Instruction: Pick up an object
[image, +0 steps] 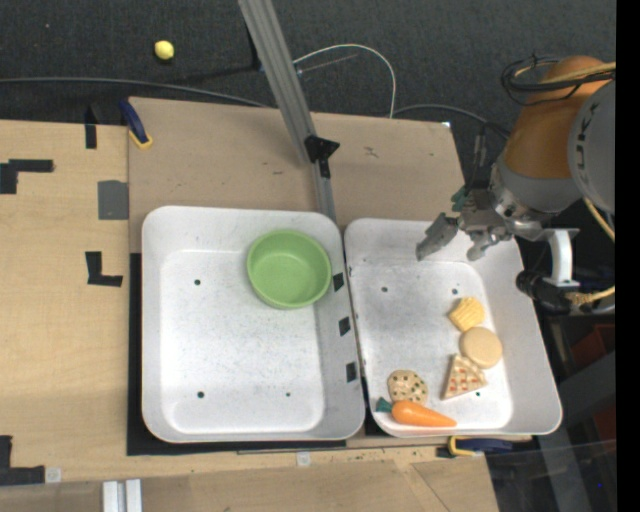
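My gripper (459, 245) hangs over the far end of the right bin (400, 300), its two fingers spread open with nothing between them. Toy foods lie toward the bin's near right: a yellow corn piece (466, 313), a round tan biscuit (482, 347), a pizza slice (463, 380), a speckled cookie (406, 385) and an orange carrot (423, 414) at the near rim. The gripper is well above and behind all of them, closest to the corn piece.
A green bowl (289, 268) sits in the left bin (200, 330) at its far right corner. A grey metal pole (290, 85) slants across the bench behind the bins. A small yellow ball (164, 49) lies on the dark floor at the far left.
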